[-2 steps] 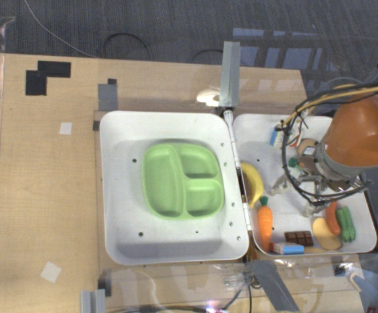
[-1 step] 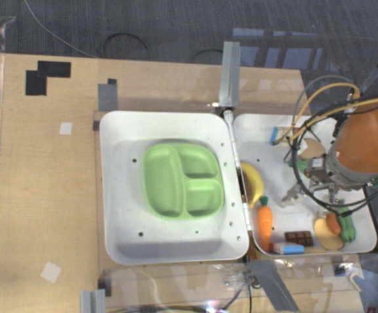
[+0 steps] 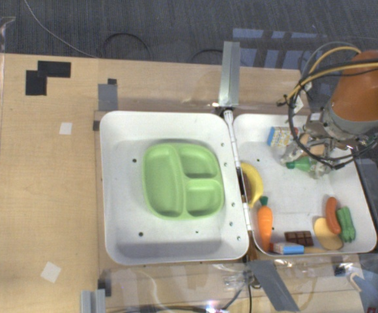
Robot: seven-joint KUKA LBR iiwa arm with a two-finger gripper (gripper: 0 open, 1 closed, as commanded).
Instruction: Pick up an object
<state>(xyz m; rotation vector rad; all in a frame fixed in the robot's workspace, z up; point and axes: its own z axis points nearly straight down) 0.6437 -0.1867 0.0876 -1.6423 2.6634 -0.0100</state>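
Observation:
My gripper reaches down into the back of the right bin, under the orange band of the arm. A small green item lies right at its left side, partly hidden by the wrist and cables. I cannot tell whether it is touching. A blue and white box lies just left of the gripper. Further forward in this bin lie a banana, a carrot, a chocolate bar, a red sausage, a green pickle and a tan disc.
The left bin holds a green divided plate. A metal divider separates the two bins. A pink and blue block lies against the right bin's front wall. Cables loop around the wrist.

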